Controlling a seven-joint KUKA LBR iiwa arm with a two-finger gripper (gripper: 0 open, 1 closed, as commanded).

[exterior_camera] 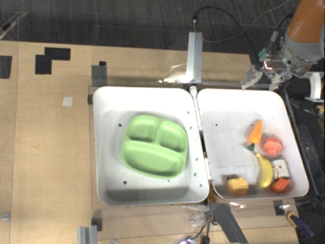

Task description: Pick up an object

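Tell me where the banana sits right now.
The banana lies in the right bin, near its lower right corner, below the carrot and touching the small box.

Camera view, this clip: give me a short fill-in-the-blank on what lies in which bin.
1. The green tray lies in the ____ bin.
2. The banana lies in the ____ bin.
3. The carrot's colour is ____.
4. The claw hangs over the right bin's ____ edge.

Missing words: left; right; orange; far
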